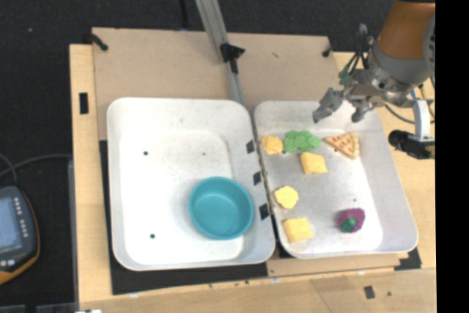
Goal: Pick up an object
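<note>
Objects for picking lie in the right bin [392, 179]: a pizza slice [343, 144] near the far right, a green leafy piece [300, 141] just left of it, a small orange-yellow piece [272, 146] at the bin's left wall, a yellow block [314, 163] below the green piece, a yellow lump [286, 196] lower down, another yellow block [297, 229] near the front edge, and a purple-and-green item [351, 221] at the front right. None touches the tool.

The gripper [343, 112] hangs over the far end of that bin, above and slightly behind the pizza slice. Its two fingers [326, 105] are spread apart, with nothing between them; white bin floor shows in the gap. The arm [405, 29] rises from it toward the upper right.

The left bin [146, 128] holds a blue bowl [221, 207], upright, near its front right corner. A slanted metal pole [209, 4] stands behind the bins.
</note>
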